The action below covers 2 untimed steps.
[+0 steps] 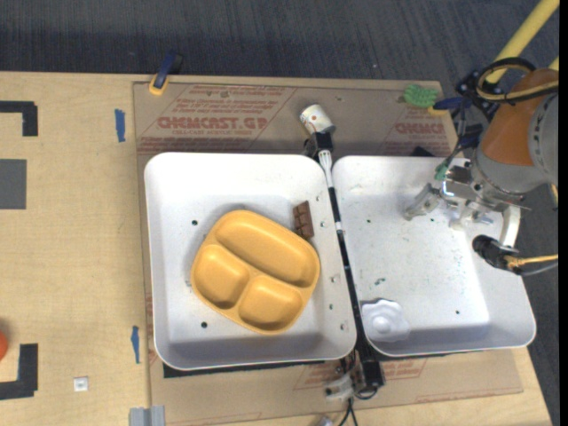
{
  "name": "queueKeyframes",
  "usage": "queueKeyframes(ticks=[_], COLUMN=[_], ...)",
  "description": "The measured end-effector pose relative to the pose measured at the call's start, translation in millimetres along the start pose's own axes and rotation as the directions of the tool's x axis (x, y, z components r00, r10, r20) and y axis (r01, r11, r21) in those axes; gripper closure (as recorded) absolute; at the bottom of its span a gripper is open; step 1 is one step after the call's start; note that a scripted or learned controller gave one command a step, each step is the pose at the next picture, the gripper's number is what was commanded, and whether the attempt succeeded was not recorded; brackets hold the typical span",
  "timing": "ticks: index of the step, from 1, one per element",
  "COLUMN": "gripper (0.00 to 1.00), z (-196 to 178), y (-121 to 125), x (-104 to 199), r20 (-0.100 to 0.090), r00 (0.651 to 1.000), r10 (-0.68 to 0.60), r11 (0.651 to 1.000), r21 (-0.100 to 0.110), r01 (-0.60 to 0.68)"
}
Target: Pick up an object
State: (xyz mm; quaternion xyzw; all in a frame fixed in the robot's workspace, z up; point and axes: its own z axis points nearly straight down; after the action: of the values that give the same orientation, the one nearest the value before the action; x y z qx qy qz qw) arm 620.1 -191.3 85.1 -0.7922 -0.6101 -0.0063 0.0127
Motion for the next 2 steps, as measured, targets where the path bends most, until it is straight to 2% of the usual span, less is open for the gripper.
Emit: queueKeyframes(ticks=[1, 2], gripper=[1.0, 1.0], z=[-11, -66], y=[1, -26], x=[-4, -29], r20=[0.013, 0.026], r00=[1.0, 1.0], r10=[-0.002, -0.002], r11=[1.0, 1.0], r21=[-0.01, -0.012], r01=[0.002, 0.002])
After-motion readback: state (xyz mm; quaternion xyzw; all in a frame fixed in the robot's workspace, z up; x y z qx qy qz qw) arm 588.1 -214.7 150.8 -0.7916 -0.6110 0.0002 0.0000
